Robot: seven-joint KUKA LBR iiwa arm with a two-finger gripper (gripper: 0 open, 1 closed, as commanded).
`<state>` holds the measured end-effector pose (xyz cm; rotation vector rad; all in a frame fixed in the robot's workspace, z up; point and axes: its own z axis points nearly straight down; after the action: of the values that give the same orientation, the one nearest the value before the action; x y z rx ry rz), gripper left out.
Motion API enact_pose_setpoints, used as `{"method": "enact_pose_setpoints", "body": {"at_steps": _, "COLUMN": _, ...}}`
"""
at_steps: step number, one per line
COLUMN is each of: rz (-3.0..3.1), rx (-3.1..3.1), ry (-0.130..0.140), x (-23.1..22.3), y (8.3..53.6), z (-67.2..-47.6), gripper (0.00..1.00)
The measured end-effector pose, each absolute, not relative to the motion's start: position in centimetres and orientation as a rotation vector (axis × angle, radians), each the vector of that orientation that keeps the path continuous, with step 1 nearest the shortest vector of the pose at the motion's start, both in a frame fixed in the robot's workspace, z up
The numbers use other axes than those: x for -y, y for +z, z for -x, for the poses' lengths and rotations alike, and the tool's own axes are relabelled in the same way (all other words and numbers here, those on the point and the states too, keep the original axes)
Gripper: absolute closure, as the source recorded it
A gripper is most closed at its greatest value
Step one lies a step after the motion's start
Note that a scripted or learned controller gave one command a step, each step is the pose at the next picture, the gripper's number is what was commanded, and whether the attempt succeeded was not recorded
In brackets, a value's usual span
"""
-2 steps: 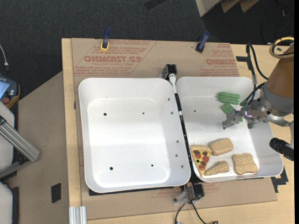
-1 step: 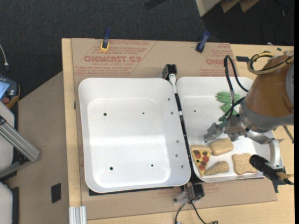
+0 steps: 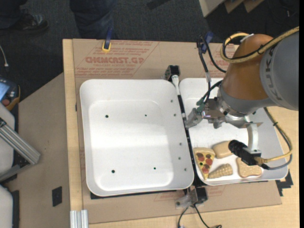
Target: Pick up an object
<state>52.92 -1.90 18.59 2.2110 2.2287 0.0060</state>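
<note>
From above, the arm (image 3: 259, 75) comes in from the right and hangs over the right bin (image 3: 192, 91). The gripper (image 3: 209, 114) sits low near that bin's left wall, just beside the divider; can't tell its state from here, the wrist covers too much. The toys are bunched in the bin's near corner: a pizza slice (image 3: 204, 157), a cone (image 3: 221, 171), a tan bun (image 3: 222, 149) and a cookie (image 3: 249, 169), all close together, some touching. They sit a bit nearer the camera than the gripper. The left bin (image 3: 95, 103) is next door.
</note>
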Motion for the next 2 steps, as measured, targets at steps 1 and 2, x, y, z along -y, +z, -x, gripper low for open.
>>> {"method": "enact_pose_setpoints", "body": {"at_steps": 1, "rz": -2.202, "rx": -2.228, "ry": 0.021, "x": -7.1, "y": 27.1, "z": -60.3, "gripper": 0.0}}
{"method": "enact_pose_setpoints", "body": {"at_steps": 2, "rz": -2.227, "rx": -2.218, "ry": -0.006, "x": -1.1, "y": 20.3, "z": -62.5, "gripper": 0.0}}
